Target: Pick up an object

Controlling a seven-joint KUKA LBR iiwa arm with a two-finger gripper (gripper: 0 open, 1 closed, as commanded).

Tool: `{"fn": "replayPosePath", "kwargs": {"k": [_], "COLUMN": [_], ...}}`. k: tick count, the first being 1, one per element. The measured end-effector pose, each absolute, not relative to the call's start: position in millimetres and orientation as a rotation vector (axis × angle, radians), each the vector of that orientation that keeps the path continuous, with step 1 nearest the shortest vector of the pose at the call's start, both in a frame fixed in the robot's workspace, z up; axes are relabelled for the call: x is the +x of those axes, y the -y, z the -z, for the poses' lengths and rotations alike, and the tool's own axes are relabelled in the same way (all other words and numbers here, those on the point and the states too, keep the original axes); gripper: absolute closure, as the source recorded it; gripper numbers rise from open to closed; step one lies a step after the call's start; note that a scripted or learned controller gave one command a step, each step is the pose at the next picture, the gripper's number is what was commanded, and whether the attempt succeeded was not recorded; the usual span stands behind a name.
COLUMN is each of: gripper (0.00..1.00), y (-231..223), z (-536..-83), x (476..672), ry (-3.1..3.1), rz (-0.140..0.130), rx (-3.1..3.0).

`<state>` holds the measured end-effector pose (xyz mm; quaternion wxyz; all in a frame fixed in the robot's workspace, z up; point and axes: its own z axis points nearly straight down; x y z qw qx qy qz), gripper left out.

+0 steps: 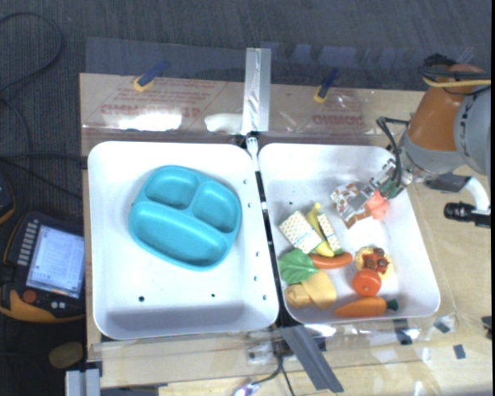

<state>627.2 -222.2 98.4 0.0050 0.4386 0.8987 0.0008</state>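
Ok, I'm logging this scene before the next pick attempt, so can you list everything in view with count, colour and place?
Bins: two, white, side by side on the bench.
Divided plate: one, light blue, in the left bin.
Toy food pile: several pieces, mixed colours, near side of the right bin.
Carrot: one, orange, front of the pile.
Tomato: one, red-orange, just behind the carrot.
Leafy piece: one, green, left of the pile.
Handheld pendant: one, black and orange, on the floor at left.
Arm: one, grey with orange band, from the right.
Gripper: one, over the right bin's far side.
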Motion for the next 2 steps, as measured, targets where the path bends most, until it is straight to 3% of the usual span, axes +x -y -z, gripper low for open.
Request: {"fn": "replayPosePath", "kwargs": {"k": [1, 2], "gripper": [1.0, 1.0], "y": [218.7, 178.1], "z": [-108.9, -197.2], "x": [629.5, 606.2], "ry": [-2.815, -2.578], "rz": [-0.005, 0.004], "rx": [1.364, 1.794]}}
